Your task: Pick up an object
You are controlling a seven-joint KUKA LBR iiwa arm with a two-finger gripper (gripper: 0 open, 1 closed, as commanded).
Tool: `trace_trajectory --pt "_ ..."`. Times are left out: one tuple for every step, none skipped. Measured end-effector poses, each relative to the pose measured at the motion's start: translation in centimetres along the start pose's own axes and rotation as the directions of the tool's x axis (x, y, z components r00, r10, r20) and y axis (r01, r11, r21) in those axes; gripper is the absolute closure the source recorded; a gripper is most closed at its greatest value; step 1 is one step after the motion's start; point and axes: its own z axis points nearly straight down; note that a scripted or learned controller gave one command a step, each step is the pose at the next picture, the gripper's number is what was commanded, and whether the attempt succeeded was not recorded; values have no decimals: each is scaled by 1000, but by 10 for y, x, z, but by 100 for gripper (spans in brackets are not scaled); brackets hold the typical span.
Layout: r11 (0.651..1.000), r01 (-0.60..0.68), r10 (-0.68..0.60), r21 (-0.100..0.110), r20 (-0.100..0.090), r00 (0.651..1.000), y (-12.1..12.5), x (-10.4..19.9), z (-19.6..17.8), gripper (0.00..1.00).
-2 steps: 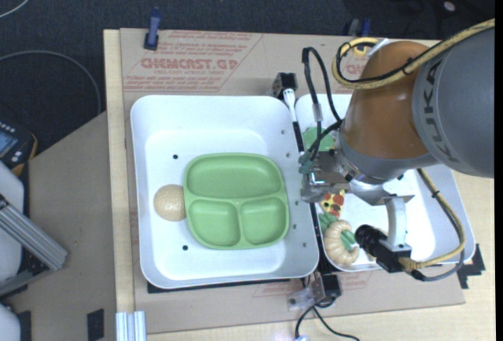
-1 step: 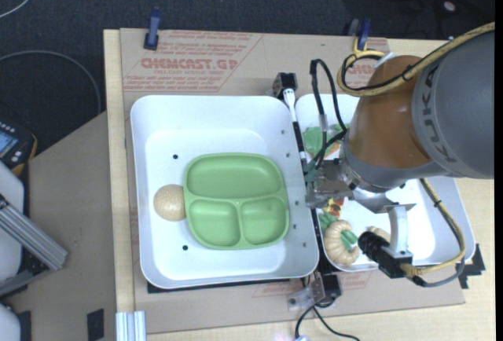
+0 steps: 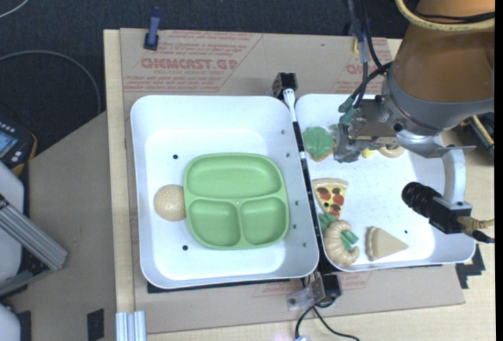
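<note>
The gripper point(image 3: 355, 144) is found low in the right bin point(image 3: 377, 192), just beside a green toy point(image 3: 317, 141); whether it is apart or clamped cannot be told. Nothing is seen lifted, so the pick is judged outstanding.

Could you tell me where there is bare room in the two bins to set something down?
Left bin: a bare strip between the green plate and the far wall. Right bin: the middle, right of the pizza slice. Crowded: its near-left corner, with croissant and wedge, and under the gripper.
</note>
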Motion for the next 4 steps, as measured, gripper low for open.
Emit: trace_trajectory --pt "1000 14 -14 25 -2 1000 -5 171 59 100" --pt "1000 -10 10 15 4 1000 22 95 43 100" --pt "1000 -8 8 23 4 1000 21 71 78 100" --pt "1000 3 -3 12 -1 1000 -2 132 2 100"
